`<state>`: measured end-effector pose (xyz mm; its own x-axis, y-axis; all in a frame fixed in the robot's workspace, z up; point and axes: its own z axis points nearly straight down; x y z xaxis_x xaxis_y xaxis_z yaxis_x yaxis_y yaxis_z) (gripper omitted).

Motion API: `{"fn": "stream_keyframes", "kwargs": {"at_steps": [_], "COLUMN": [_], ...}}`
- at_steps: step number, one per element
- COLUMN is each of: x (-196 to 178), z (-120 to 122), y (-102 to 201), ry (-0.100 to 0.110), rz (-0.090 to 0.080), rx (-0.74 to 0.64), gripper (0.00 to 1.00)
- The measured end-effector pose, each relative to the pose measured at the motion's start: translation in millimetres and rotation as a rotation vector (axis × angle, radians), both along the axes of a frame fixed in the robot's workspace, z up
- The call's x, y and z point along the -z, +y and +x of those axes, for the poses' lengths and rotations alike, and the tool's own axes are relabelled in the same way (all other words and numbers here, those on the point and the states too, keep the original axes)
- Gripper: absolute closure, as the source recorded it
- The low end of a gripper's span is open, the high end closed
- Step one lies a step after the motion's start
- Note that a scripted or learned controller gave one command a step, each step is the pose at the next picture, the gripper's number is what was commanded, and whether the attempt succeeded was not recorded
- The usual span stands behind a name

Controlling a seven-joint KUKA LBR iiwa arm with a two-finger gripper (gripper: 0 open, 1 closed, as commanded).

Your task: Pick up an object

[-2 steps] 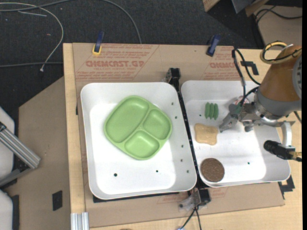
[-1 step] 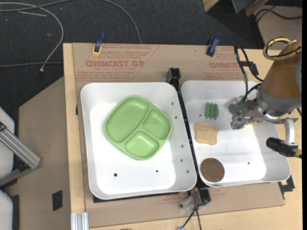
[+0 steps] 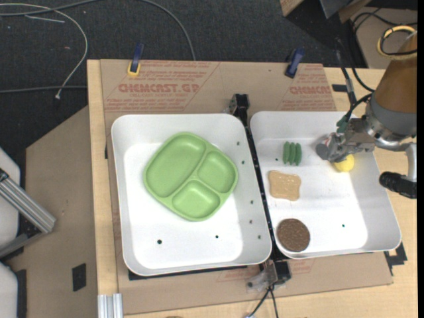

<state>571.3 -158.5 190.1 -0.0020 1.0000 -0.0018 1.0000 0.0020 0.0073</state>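
White plastic makes the two shallow bins, and I use the right bin (image 3: pixel 371 234) as the landmark for all places. It lies on a brown cardboard sheet (image 3: pixel 199 78) with red print, which two blue clamps (image 3: pixel 136 58) hold at the far edge.

Inside the right bin, near its far wall and a little toward the left bin (image 3: pixel 132 177), lies a green bean-like piece (image 3: pixel 291 154). Just nearer than it, still on the bin's left side, lies a tan slice that looks like bread (image 3: pixel 284 185). In the near left corner of the right bin sits a round brown patty (image 3: pixel 293 234). A small yellow object (image 3: pixel 344 163) lies in the far middle part of the right bin, well apart from the patty.

The gripper (image 3: pixel 333 148) is low over the far part of the right bin, and its grey metal end is directly beside the yellow object, on the side of the bean piece. They seem to touch, but I cannot tell if the object is between the fingers, so I cannot tell if the gripper is wide, narrow or holding something. The arm (image 3: pixel 397 98) comes in over the right bin's far right corner.

To the left of the right bin, the left bin carries a light green divided plate (image 3: pixel 191 176) with three compartments, lying flat near its middle.
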Motion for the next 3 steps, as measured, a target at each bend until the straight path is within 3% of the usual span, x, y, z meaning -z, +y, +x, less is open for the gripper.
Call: {"fn": "stream_keyframes", "kwargs": {"at_steps": [1,2,3], "x": [-42,-40,-40], "z": [1,24,28], "y": [0,56,102], "ry": [0.002,0.004,0.006], "rz": [0.0,0.003,0.004], "rx": [0.0,-0.005,-0.004], "gripper": [1.0,1.0,1.0]}}
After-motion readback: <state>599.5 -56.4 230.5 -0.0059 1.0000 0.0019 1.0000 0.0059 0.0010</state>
